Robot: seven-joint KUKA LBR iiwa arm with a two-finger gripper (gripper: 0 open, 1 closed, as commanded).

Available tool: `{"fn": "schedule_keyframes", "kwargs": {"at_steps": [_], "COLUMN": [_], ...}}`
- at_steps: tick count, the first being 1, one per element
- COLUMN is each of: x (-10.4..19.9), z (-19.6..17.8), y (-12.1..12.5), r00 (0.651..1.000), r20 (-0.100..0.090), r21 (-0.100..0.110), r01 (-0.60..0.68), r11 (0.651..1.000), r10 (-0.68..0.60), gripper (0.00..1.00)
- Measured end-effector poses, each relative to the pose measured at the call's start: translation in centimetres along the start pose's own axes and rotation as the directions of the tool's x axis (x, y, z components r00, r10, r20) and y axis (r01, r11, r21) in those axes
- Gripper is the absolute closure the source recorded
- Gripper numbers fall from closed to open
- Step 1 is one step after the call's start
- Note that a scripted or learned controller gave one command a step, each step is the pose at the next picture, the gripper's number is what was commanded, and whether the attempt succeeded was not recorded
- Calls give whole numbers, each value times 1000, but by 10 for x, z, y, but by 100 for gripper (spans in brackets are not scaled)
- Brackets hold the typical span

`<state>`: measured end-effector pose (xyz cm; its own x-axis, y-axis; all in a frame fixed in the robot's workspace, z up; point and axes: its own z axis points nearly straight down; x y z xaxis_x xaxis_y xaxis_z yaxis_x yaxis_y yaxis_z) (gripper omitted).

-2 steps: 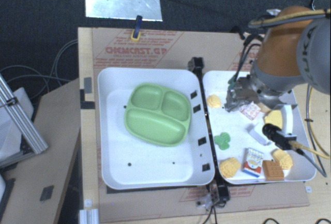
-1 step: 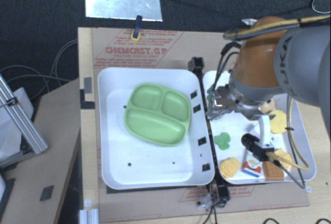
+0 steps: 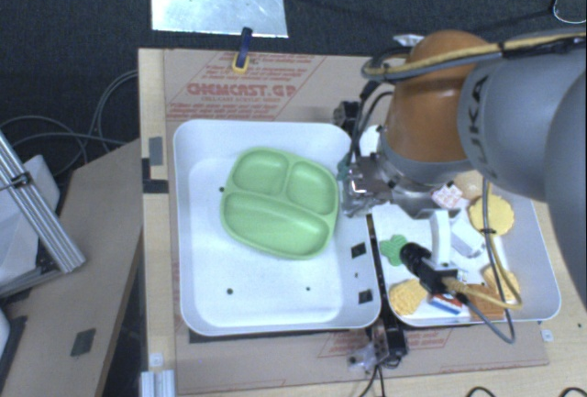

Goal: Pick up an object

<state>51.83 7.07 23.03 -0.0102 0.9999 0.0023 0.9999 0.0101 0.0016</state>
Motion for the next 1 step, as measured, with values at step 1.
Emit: {"fn": "schedule_keyframes", "kwargs": {"at_steps": [1], "x": [36], "z": [-3], "y": [-9], "r00": [1000], "r20": [0], "r21": [0], "r01": [-1], "r11": [1000], "r10": [1], "gripper": [100]}}
